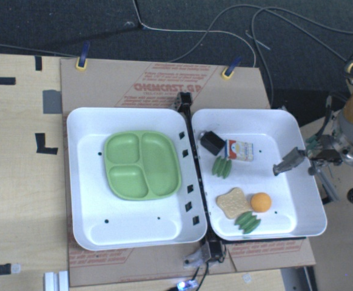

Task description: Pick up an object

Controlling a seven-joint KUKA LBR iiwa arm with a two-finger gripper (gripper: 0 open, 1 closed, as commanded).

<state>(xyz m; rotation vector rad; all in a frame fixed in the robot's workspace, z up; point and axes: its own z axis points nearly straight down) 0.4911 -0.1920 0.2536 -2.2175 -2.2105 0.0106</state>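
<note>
Five items lie near the orange ball (261,202), toast (231,203) touching it.

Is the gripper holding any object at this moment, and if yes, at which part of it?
Nothing is held. The gripper hangs over the right side of the right bin, with no object between its fingers, apart from the orange ball and the small carton.

Green divided plate (143,165) resting in left white bin (85,223). Cardboard sheet (164,83) beneath both bins, yellow clamps (81,61) at twelve o'clock, cables (237,23) trailing beyond.
</note>
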